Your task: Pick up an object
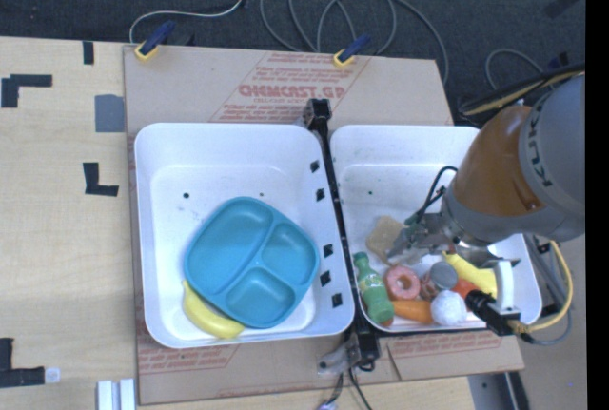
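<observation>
Cardboard sheet under both bins carries red print — reads roughly "CHEMCAST GP", smaller lines below it too blurred to read. Grey arm shows part of white lettering, looks like "KU", rest cut off.

Left bin: blue sectioned plate lying tilted, its lower left edge over a yellow banana. Right bin: clutter packed into the near half — tan sponge-like block, green bottle along the left wall, pink ring, orange carrot, white ball, grey round piece, yellow piece with something red-orange just beside it. All touching or near-touching, so candidates for the pick are crowded.

Black divider runs between the bins. Two clamps with blue and yellow grips pin the cardboard's far edge; grey cables loop on the dark floor beyond. Bench to the left is light wood with black tape marks.

Arm comes in from the right, orange band over the right bin, wrist angled down and left. Gripper sits low over the pile, just beside the tan block and above the pink ring. Fingers — cannot tell how far apart they are, and nothing is visibly between them.
</observation>
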Controlling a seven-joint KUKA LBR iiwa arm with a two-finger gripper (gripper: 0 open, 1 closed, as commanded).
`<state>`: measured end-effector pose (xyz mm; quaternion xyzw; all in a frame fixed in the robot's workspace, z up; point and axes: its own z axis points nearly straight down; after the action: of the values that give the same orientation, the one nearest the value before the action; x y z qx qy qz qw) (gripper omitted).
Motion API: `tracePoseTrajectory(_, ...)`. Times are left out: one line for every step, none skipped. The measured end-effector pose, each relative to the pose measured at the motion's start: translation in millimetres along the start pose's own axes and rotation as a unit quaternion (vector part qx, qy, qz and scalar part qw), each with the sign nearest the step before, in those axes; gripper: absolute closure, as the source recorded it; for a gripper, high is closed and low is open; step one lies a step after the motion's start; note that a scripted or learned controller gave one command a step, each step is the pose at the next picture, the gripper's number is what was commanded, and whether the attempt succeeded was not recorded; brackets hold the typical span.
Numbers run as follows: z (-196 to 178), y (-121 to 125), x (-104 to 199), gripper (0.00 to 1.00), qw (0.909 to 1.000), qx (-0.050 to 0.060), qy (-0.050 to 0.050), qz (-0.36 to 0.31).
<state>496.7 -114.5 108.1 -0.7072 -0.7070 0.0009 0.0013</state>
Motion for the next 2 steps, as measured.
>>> tracePoseTrajectory(0, 0, 0, 0.00, 1.0000, 0.000, 0.000, 0.000)
tracePoseTrajectory(5, 63, 9, 0.00, 1.0000, -0.003, -0.001, -0.002)
